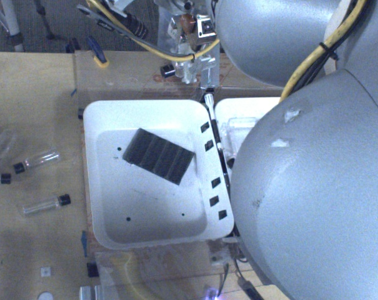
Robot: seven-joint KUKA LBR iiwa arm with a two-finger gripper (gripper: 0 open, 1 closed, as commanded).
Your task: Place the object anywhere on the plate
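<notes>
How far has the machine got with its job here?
Nothing looks finished yet. A dark ribbed slab lies tilted in the left bin. The grey arm covers most of the right bin, hiding any progress there. So picking and placing seem still ahead.

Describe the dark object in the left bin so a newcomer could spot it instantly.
Find the left bin. On its floor, toward the upper middle, lies a dark slab, flat and turned at an angle. It is ribbed and rectangular, unlike the clear vials on the bench outside.

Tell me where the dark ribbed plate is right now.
The dark ribbed plate lies tilted in the left white bin, toward its back, left of the divider between the bins.
</notes>
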